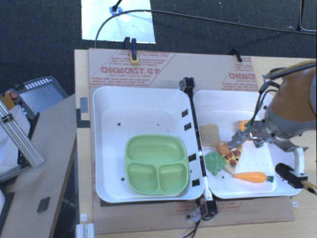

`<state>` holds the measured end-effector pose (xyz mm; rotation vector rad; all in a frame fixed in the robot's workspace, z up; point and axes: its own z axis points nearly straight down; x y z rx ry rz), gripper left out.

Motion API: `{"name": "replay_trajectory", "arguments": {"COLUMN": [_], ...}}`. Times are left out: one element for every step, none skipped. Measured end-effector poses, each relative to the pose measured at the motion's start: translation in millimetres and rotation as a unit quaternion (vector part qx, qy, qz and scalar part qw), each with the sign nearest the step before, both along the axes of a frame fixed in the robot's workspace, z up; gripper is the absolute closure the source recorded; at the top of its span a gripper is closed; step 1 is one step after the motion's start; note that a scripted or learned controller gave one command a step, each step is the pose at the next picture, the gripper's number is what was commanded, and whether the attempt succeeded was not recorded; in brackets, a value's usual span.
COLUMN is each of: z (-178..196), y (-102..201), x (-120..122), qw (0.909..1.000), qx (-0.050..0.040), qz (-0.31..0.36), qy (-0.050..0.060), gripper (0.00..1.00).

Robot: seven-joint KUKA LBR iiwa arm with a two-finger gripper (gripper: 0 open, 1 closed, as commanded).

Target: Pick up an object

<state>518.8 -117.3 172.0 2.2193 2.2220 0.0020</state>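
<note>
Grey and orange, the arm (pixel 292 103) is bent low over the right bin (pixel 218 100). Whether the gripper (pixel 237 142) is parted cannot be told. Cardboard (pixel 163 66) is laid beneath that bin.

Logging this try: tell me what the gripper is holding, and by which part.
Cannot be told. The gripper hangs low over the right bin, right by the pizza slice and an orange toy, but no hold shows.

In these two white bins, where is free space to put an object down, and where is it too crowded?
Left bin: bare floor along the far wall and the left wall, around the green divided tray. Right bin: the far part is bare. Its near half is crowded: carrot, pizza slice, green toy, tan piece and the gripper.
</note>
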Motion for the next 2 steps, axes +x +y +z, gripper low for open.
{"name": "replay_trajectory", "arguments": {"z": [-40,-84], "y": [1,1], "x": [5,10], "qw": [1.0000,1.0000], "qx": [0.0000,0.0000], "qz": [0.000,-0.001], "qy": [0.000,-0.005], "gripper": [0.00,0.00]}}
